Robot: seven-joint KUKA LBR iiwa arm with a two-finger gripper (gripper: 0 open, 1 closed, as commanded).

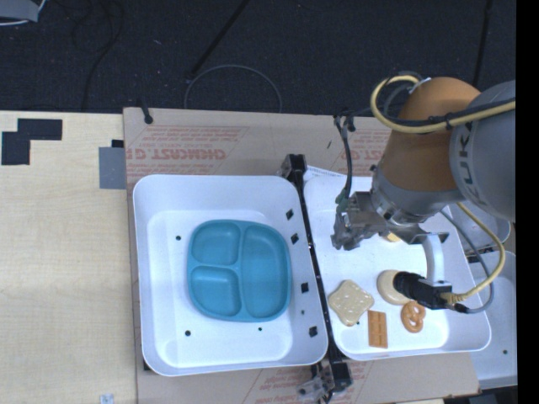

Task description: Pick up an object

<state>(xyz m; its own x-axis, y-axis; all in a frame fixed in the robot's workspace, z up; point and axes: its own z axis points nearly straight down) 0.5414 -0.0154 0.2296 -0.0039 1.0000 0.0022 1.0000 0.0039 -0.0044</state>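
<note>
We see the grey two-finger pincer [347,236] poised over the right white bin [476,337]; its state we cannot tell. The square tan cracker [350,302] lies below it, apart, near a pretzel [413,316].

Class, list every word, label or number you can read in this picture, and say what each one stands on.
"CHEMCRZT. C": red print, seen upside down, on the cardboard behind the left bin; the letters are blurred, so this reading is uncertain.
More red print on the cardboard right of it, behind the right bin: too faint to read.
Red print on the cardboard's front edge: too blurred to read.
</note>
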